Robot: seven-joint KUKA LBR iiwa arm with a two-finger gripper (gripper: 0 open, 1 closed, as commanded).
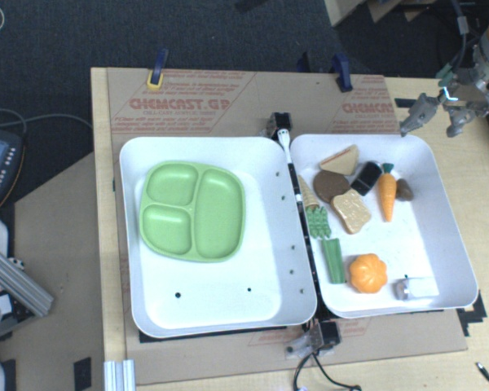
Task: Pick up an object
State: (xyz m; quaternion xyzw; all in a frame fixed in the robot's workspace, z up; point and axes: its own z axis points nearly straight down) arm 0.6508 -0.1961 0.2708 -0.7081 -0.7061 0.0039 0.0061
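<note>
Reaching from the far right corner of the right bin (440, 169), the gripper (437, 112) hangs above the bench with its two fingers spread and nothing between them; no object is yet chosen or touched. Landmark for all places: the orange pumpkin (367, 272) in the right bin.

Far left of the pumpkin, in the left bin (138, 218), lies a pale green divided plate (193, 210), smooth, rounded, three-welled plastic. Just left of the pumpkin rests a straight green stick (333, 260), with a knobbly green piece (318, 221) beyond its far end. Up and left of the pumpkin sit a tan, porous-looking bread slice (351, 212), a dark brown rounded piece (331, 185) and a pale wedge-shaped slice (339, 160). Above the pumpkin lie a black block (365, 178) and, just right of it, a tapered orange carrot (387, 195) with a small brown lump (403, 189) beside it. Just right of the pumpkin is a small grey-white item (404, 288), too small to identify.

The pumpkin and the carrot look the best targets: each stands apart from its neighbours, giving the fingers room on both sides. The carrot would likely want a grip across its narrow width; the pumpkin's round, ribbed body may slip unless centred.
</note>
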